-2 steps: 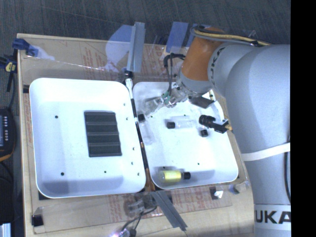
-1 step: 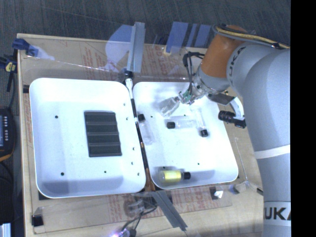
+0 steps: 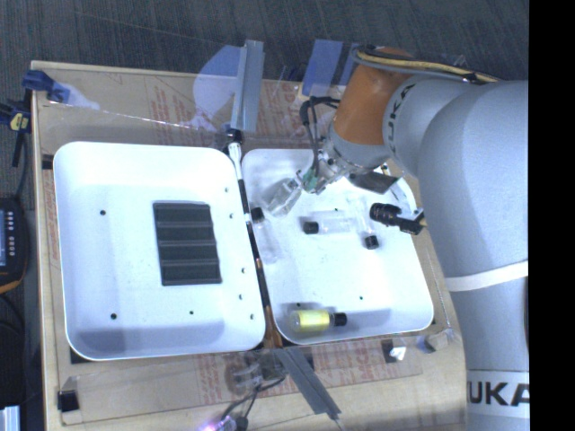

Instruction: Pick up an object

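Gripper (image 3: pixel 314 180) found low over right bin (image 3: pixel 409 317) near its far-left corner, beside a clear, possibly plastic item (image 3: pixel 280 196); finger state indeterminable. Yellow bottle (image 3: pixel 314 319) lay along near edge. Left bin (image 3: pixel 81 164) held dark ribbed block (image 3: pixel 187 242).

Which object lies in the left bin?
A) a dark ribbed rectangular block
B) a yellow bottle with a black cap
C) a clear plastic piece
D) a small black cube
A: the dark ribbed block lies flat in the left bin, with nothing beside it.
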Available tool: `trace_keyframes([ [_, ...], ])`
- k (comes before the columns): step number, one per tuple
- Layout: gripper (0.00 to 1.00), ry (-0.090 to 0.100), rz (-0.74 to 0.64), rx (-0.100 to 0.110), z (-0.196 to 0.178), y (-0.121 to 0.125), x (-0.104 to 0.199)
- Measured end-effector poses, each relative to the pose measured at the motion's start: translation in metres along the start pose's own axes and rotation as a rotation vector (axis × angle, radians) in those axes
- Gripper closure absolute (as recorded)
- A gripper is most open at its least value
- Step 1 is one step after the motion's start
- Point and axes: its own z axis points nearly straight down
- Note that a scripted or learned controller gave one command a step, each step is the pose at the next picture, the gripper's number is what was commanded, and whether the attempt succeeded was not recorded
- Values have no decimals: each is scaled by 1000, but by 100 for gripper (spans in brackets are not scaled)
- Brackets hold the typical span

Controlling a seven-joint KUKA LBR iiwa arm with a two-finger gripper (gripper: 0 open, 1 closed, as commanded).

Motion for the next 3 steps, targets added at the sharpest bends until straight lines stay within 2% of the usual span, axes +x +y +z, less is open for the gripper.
trace_keyframes([
  [1,0,-13,-2,-1,-1,16,32],
  [2,100,-14,-6,0,-12,16,32],
  [3,100,-3,18,-5,-149,12,67],
])
